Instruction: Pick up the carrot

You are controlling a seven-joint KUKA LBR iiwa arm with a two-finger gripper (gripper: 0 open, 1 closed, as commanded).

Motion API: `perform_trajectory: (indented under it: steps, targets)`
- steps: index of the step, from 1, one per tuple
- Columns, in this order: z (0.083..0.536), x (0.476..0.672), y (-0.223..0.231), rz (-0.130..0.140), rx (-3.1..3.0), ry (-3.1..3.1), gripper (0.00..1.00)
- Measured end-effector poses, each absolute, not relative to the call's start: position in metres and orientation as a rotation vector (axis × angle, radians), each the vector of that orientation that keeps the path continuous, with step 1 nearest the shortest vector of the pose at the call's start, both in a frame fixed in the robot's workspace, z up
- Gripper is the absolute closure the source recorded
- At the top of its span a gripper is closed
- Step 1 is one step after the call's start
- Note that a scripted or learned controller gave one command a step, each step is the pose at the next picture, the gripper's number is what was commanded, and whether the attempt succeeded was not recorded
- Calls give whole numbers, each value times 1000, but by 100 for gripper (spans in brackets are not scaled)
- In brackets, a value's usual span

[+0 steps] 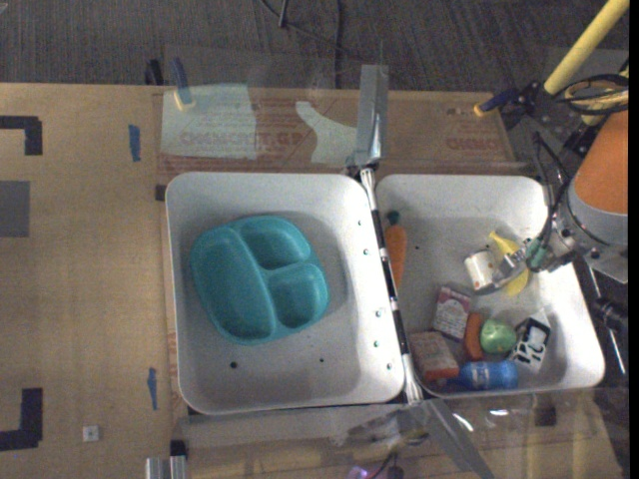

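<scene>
The carrot point(396, 251), orange with a small green top, lies lengthwise against the left wall of the right bin point(439, 200), in its upper left part. My gripper point(496, 266) hangs over the middle right of that bin, well to the right of the carrot and apart from it. It sits just above a yellow banana-like piece point(517, 281). The carrot is not in the gripper. The arm's orange band point(607, 173) shows at the right edge.
Along the right bin's lower part lie a red-and-white box point(451, 312), a brown box point(432, 355), a blue bottle point(489, 375), a green apple point(497, 336) and a black-and-white object point(532, 342). The left bin point(200, 367) holds a teal divided plate point(260, 277).
</scene>
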State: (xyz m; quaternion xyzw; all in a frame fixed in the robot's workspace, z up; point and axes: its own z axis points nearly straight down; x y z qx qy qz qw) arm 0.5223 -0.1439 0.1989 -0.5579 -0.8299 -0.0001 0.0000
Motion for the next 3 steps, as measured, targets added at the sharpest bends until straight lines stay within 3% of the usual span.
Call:
perform_trajectory:
  steps: [1, 3]
  targets:
    - [205, 480, -143, -1, -1329, -2846, 100]
    - [187, 480, -168, 0, -1723, -2629, 100]
